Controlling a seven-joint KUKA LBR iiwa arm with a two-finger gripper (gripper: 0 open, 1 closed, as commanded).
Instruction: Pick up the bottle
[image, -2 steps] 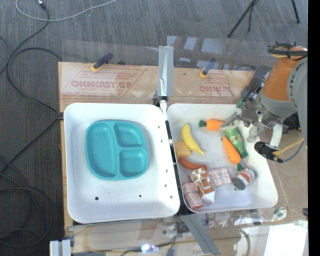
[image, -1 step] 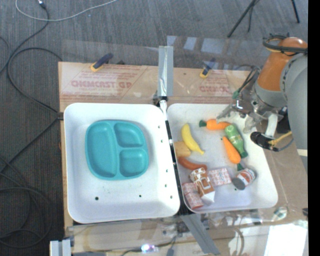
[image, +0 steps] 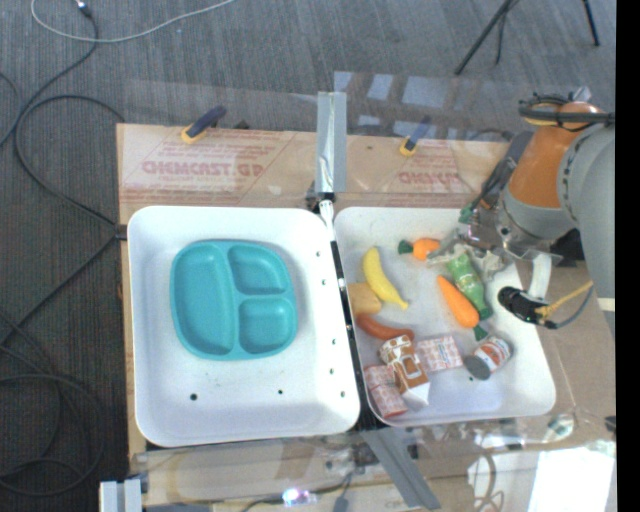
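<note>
Camera view
Bottle (image: 466, 277): green, lying in the right bin (image: 520, 400), upper right part, just beside a carrot (image: 458, 301)
Gripper (image: 481, 240): low over the bottle's top end; fingers' state cannot be told
Banana (image: 382, 277): left of the bottle
Can (image: 488, 356): below the carrot
Left bin (image: 150, 400): holds a teal tray (image: 236, 298)

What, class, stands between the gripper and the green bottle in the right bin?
Nothing visible does. The gripper is already right above the green bottle, at its upper end. The long carrot lies close along the bottle's left side and could crowd the grasp.
</note>
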